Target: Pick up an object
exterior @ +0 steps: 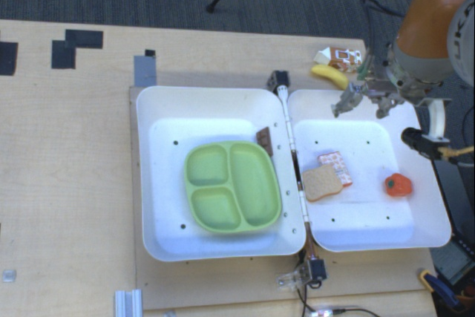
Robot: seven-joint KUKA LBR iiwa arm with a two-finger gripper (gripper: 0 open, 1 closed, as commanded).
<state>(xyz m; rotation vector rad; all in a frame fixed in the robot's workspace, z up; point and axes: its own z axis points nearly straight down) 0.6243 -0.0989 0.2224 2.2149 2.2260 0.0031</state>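
So the stuff up for grabs is all in the right bin (427, 230). Using the slice of bread (322, 182) as the reference point since it's sort of the middle of things: it lies flat on the bin floor, and a small red and white packet (334, 165) sits right against its upper right edge, touching or overlapping it a bit. Off to the bread's right, well apart, there's a little tomato (398, 185), orange-red, near the bin's right wall.

The gripper (365, 102) is up above the bread, over the far rim of that bin, and its two fingers are spread apart with nothing between them. Nothing lifted at this point, everything's lying in the bin. The arm's orange band sits further up and right of the bread.

Past the gripper, outside the bin on the bench, a banana (329, 75) and a small carton (343, 56) lie next to each other, up from the bread.

Left of the bread, across the divider, the left bin (159, 182) holds a green divided plate (231, 188) with three compartments, and a small brown thing (263, 136) I can't identify sits just by the plate's upper right corner
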